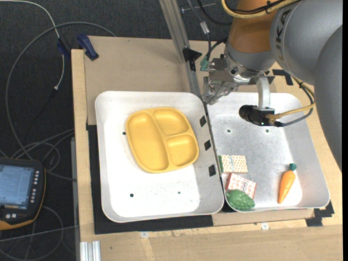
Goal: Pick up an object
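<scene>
Arm (283,31) comes in from the right and sits high over the far edge of the bins. Surface (136,58) carries two white bins side by side.

Left bin (111,189) holds a yellow divided plate (161,139), three compartments, nothing in them.

Right bin (266,156) has the pickable stuff, all clustered at the near end: toy carrot (286,184) near the right corner, a small checkered packet (234,163) by the divider wall, a red-and-white packet (241,185) just below it, and a green leafy toy (240,200) touching that packet, tucked into the near left corner.

Gripper (216,90) hangs over the far end of the seam between the bins, well apart from every object. Jaws: can't tell wide or narrow, the tips blur into the bin rim. Nothing visibly between them.

Risks as I see them:
- Straight descent from here lands on the bin rim or bare floor, so an empty grab.
- The packets and green toy are crowded against the wall and corner; jaws could clip the wall or nudge two items at once.
- Flat packets give little to grip. The carrot looks like the cleanest target, lying apart from the rest.
</scene>
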You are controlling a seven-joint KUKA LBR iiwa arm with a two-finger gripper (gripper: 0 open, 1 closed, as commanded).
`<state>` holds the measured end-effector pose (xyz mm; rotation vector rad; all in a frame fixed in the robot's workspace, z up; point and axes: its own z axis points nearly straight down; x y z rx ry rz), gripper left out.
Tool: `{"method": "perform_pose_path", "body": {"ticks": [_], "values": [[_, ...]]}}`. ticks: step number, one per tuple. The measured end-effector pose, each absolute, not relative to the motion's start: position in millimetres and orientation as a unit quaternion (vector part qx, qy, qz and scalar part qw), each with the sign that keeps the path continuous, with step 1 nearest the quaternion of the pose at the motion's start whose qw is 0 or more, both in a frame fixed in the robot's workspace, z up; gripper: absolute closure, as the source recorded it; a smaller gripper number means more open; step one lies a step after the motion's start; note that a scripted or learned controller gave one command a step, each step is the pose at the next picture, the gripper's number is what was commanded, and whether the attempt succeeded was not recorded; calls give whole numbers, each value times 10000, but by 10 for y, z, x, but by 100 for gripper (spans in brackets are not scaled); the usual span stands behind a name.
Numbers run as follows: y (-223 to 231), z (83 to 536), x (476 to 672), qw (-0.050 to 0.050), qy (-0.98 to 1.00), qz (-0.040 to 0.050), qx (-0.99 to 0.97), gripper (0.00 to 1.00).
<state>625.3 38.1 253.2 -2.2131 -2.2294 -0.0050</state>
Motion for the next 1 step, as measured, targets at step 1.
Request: {"method": "perform_pose_path", "body": {"ticks": [1], "values": [[901, 2306, 6328, 13, -7093, 2, -7049, 100]]}}
